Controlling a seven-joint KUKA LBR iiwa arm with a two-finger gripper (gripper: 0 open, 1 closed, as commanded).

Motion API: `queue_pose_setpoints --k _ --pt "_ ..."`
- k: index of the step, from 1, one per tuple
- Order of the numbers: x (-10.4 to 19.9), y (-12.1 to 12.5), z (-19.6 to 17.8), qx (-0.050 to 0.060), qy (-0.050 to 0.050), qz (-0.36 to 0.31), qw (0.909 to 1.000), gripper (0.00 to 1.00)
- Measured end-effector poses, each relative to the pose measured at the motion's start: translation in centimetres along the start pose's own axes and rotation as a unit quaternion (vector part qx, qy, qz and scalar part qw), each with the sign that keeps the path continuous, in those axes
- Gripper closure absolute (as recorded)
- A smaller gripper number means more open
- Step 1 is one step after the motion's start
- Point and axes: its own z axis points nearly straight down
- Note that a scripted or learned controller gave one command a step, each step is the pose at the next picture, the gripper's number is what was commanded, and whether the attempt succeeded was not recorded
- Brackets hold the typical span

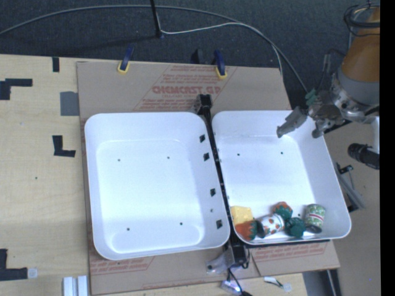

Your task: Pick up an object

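Overhead, the camera view shows the end effector at the upper right rim of the right bin, its two fingers spread apart with nothing between them. The grey arm with its orange band rises behind it, toward the frame's right edge. Well below the end effector, along the bin's lower wall, the objects lie clustered: a yellow block, a white and red toy, a teal piece and a green patterned can, most touching one another. Bare bin floor lies between the end effector and this cluster. Far to its left sits the left bin. Both bins rest on a cardboard sheet clamped to the surface, and black clips join them.
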Motion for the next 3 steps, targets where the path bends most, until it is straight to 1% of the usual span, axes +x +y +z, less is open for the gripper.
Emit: queue_pose_setpoints --k 1,2,3 --pt "-2.8 0.9 6.6 0.003 0.000 0.001 1.0000 0.00" --pt "-6.0 3.6 14.6 0.004 0.001 0.001 1.0000 0.00" --pt "0.1 -1.2 12.6 0.000 0.001 -0.001 1.0000 0.00"
